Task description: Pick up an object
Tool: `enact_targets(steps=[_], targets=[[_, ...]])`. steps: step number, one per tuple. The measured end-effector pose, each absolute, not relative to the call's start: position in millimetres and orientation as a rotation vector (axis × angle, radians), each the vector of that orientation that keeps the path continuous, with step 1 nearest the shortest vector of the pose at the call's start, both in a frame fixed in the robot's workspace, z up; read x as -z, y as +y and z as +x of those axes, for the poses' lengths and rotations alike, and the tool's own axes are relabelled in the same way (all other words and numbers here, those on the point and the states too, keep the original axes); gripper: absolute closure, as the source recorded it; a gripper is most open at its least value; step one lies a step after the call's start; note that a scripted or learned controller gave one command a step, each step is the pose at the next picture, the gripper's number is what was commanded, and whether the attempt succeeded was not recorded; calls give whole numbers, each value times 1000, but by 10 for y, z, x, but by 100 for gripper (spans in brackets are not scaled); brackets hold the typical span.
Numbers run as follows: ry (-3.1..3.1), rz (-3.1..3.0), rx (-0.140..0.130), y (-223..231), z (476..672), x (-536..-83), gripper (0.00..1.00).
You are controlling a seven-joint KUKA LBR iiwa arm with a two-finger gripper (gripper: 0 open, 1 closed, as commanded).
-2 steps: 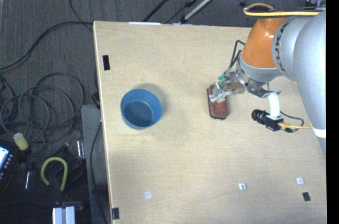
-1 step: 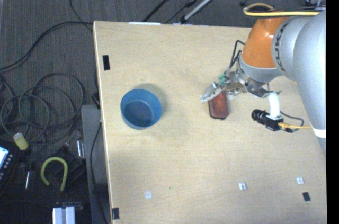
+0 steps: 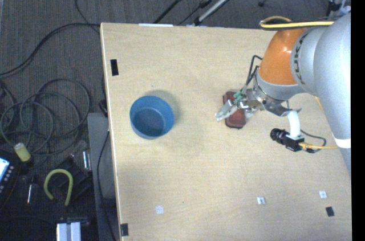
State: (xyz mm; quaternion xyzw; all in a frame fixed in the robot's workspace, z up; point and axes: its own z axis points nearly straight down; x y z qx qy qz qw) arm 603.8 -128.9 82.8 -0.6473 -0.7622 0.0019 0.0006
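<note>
The camera view shows the gripper (image 3: 231,110) low over a small reddish-brown object (image 3: 235,118) on the tabletop (image 3: 188,177), its fingers apparently straddling it though I cannot tell their spread, so an off-centre closing may nudge it aside toward the blue cup (image 3: 151,116) well beyond.

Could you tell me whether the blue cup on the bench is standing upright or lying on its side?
Upright. The blue cup shows its full round rim and inside floor to the overhead camera, with nothing visible inside. It stands well apart from the gripper and brown object.
</note>
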Motion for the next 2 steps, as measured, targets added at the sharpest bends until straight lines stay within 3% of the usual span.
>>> enact_targets(steps=[1, 2], targets=[[-2391, -2030, -6, -1275, 6030, -902, 100], [-2379, -2049, -4, -922, 6236, -1825, 100]])
